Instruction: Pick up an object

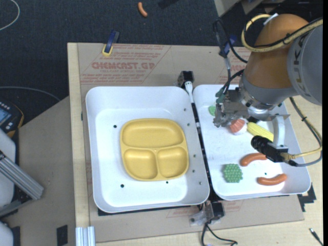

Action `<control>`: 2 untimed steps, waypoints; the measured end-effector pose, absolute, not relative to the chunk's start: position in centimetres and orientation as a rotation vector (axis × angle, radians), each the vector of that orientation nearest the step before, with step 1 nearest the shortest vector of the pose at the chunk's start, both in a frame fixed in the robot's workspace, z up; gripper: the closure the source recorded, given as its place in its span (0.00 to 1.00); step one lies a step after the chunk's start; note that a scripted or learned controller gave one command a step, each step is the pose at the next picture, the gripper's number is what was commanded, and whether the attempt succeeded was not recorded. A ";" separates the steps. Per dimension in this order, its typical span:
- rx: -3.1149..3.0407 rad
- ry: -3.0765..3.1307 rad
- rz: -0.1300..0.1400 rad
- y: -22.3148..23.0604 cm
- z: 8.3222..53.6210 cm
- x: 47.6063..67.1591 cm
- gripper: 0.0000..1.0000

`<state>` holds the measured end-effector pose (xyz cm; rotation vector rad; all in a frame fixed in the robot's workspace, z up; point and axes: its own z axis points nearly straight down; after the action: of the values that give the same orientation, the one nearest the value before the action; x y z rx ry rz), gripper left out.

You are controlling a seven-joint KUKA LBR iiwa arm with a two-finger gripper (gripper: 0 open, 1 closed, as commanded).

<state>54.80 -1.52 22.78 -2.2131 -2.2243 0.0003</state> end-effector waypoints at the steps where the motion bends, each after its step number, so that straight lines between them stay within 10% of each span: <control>1: -2.216 -2.223 0.001 1.2 23.3 53.5 1.00; 2: -2.220 -2.218 0.005 0.3 21.4 53.5 1.00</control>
<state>53.50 0.26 21.37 -2.2199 -2.2180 0.0047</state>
